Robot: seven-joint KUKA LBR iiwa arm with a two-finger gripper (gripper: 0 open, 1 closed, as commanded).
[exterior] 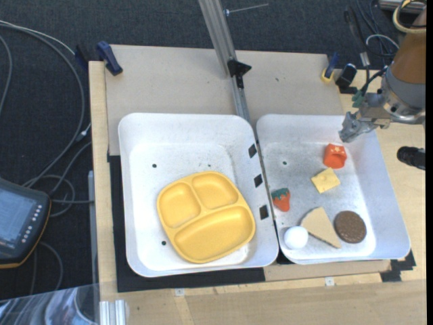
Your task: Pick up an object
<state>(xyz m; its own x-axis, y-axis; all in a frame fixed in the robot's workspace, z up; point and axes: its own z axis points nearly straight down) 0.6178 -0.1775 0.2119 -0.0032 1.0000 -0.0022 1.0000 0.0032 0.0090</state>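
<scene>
The gripper (350,128) hovers above the right bin's (379,175) far edge, near the orange toy (334,155) (likely target). Jaw opening cannot be determined; nothing is visibly held.

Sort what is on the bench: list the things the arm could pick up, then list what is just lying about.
For the job:
hand
orange block
yellow cheese cube
strawberry
tan wedge
brown cookie
white ball
right bin

Lying about:
yellow divided plate
left bin
blue clamp
</scene>
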